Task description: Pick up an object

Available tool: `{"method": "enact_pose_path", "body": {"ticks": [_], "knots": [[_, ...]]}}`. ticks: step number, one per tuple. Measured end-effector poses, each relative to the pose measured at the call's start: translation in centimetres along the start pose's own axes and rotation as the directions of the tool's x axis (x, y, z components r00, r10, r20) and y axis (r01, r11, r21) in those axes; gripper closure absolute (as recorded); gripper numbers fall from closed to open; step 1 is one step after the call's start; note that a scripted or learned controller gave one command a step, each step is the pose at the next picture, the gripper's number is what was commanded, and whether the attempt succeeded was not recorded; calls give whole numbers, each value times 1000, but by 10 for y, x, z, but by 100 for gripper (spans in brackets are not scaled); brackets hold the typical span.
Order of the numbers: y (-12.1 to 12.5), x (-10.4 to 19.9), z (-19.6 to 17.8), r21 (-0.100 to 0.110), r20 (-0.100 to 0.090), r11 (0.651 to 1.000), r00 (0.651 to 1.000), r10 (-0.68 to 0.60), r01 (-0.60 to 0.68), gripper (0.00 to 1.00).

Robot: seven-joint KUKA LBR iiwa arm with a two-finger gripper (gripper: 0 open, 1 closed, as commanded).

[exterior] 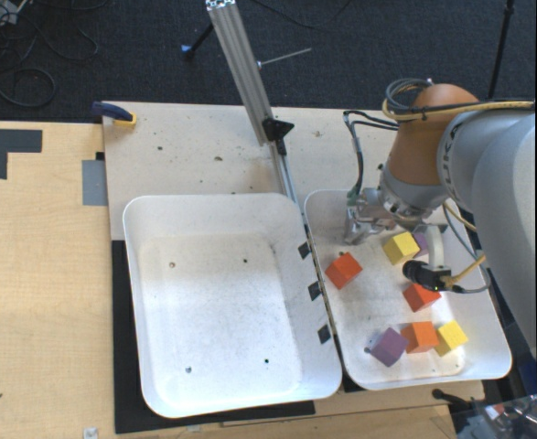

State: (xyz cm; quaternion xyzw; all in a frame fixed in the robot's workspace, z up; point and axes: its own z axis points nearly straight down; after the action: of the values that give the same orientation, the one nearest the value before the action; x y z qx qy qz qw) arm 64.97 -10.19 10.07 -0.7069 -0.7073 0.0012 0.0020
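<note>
The approach step appears to be in hand: the gripper (358, 230) is hanging low over the right bin (488, 366) at its 11 o'clock corner, with no block between its fingers (how far they are spread cannot be told from this angle). The nearest candidates are lying apart from it: an orange cube (343, 270) at 6 o'clock and a yellow cube (401, 247) at 4 o'clock. The next move likely calls for centring over one cube before descending.
</note>
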Motion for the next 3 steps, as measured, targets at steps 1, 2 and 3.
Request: {"method": "enact_pose_path", "body": {"ticks": [1,2,3], "knots": [[4,3,-44,-6,1,1000,1000,-3,3,100],[2,-5,-92,-7,2,1000,1000,1,-1,100],[2,-6,-125,-7,1,1000,1000,-1,1,100]]}}
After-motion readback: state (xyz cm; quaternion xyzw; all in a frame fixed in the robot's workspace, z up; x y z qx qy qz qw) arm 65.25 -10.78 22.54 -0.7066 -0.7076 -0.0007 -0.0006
